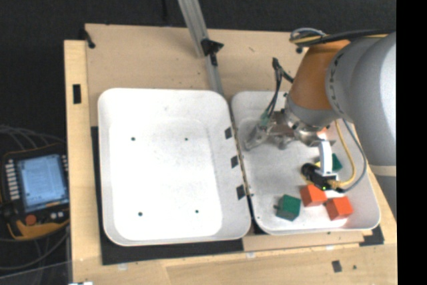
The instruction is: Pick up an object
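Observation:
The right bin point(267, 223) holds a green block point(288, 207) near its front, an orange block point(312, 195) beside it and a second orange block point(339, 207) at the front right. A teal piece point(335, 162) peeks out at the bin's right side behind a white part of the arm. My gripper point(257, 135) hangs low over the bin's back left area, near the wall between the bins, well away from the blocks. Nothing shows between its fingers.
The left bin point(107, 143) lies beside the right one. A slanted metal rod point(190, 3) rises from the bench behind the bins. Cables point(333, 177) loop from the wrist over the right bin. A tablet-like screen point(41, 182) sits off the bench at left.

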Tool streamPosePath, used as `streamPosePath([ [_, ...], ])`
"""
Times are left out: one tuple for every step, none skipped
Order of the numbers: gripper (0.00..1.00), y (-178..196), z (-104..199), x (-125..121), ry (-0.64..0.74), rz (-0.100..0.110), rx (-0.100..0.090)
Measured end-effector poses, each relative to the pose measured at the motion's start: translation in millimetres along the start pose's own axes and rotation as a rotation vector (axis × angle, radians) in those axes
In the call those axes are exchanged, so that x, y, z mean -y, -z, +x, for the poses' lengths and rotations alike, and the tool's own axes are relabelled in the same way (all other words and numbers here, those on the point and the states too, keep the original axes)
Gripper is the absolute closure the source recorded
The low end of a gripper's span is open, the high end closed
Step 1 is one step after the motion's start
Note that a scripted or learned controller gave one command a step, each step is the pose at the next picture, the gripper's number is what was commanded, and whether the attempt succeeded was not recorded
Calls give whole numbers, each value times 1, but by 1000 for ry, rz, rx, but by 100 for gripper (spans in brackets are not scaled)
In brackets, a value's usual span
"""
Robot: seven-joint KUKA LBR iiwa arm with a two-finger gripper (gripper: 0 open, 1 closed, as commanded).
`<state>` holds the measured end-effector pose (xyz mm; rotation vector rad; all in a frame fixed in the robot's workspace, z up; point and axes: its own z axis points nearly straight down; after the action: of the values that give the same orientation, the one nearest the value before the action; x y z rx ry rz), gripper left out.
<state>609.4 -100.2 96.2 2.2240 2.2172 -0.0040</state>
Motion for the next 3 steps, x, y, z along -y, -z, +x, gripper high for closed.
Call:
streamPosePath([
  [100,12,0,-1,-6,-5,-3],
  [100,74,2,3,1,-8,-3],
  [100,119,5,-3,6,-7,-3],
])
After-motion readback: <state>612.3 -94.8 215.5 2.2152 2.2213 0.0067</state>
